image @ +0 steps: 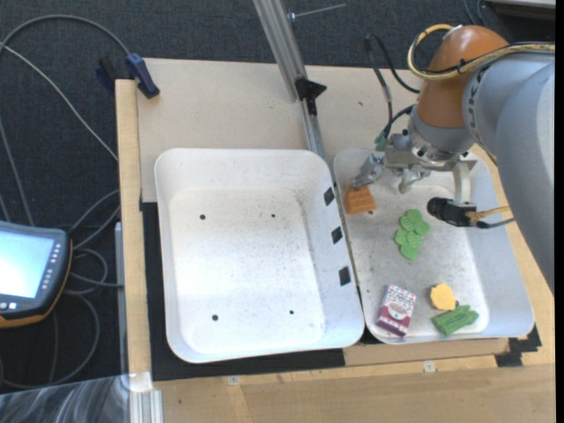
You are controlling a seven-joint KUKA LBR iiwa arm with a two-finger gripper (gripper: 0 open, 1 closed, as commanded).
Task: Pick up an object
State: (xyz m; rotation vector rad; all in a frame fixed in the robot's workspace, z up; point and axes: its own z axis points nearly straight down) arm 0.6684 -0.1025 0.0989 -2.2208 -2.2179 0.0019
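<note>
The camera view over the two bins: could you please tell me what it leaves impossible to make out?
- The gripper: the wrist above hides how it stands.
- The orange block: touched or merely beside the gripper, unclear at this slant.
- The small carton: print too small to read.
- The right bin: its upper right part lies under the arm.
- The screen at the left edge: cut off, glare-washed.

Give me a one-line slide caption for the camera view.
Grey arm's gripper hovers over right white bin beside orange block; green pieces nearby.
</note>
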